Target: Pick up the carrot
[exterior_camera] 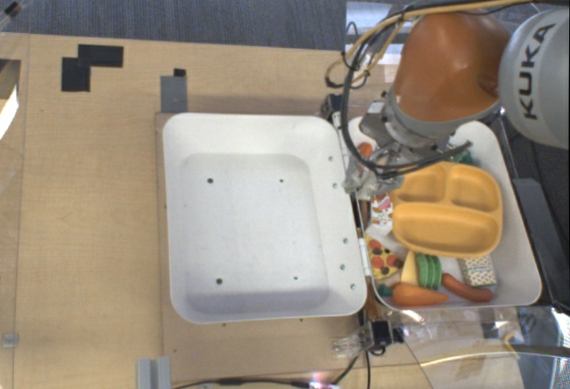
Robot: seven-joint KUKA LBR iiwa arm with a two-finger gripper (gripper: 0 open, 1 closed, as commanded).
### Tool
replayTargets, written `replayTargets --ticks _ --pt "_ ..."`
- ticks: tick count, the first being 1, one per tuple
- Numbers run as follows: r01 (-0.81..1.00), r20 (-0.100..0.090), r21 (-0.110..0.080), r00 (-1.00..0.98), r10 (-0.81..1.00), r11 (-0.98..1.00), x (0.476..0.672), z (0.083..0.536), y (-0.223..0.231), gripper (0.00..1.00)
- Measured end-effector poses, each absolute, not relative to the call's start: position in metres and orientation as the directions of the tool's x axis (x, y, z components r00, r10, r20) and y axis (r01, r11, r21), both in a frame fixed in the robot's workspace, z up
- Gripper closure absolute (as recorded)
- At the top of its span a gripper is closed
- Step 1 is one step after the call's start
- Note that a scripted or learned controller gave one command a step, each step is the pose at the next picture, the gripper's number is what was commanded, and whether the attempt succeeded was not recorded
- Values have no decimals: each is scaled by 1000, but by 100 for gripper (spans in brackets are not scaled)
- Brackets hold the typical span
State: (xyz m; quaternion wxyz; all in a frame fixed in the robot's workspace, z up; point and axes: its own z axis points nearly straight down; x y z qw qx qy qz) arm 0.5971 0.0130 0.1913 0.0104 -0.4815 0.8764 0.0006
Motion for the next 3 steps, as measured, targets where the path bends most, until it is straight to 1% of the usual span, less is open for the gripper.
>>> replayTargets --ticks 1,2,3 --pt "-876 -2 -8 -481 -877 481 554 186 -68 100" --pt "-937 -8 -31 -349 -937 349 559 454 -75 100" --pt "-997 -4 4 72 -997 -72 487 310 -118 100"
